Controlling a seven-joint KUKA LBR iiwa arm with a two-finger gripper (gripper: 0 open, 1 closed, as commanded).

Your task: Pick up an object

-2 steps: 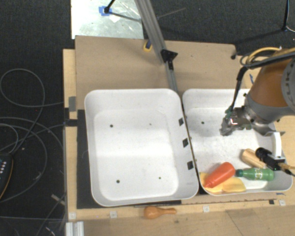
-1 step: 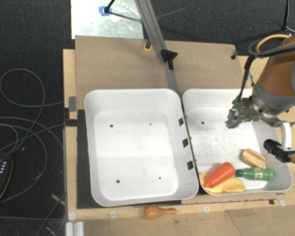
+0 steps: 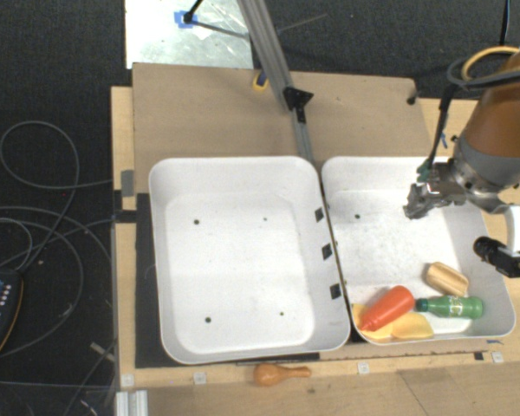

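Along the front of the right bin (image 3: 377,232) lie an orange carrot-shaped toy (image 3: 386,308), a yellow piece (image 3: 407,328) beneath it, a green bottle (image 3: 452,306) lying on its side and a tan bread-like piece (image 3: 445,277). My gripper (image 3: 419,203) hangs over the rear right part of that bin, well behind these objects and apart from them. Nothing shows beneath it but bare bin floor.
The left bin (image 3: 234,258) sits beside the right one, with black clips (image 3: 327,251) along the shared wall. A tan pear-shaped toy (image 3: 280,373) lies on the bench in front of the bins. A slanted metal pole (image 3: 273,55) crosses the back.
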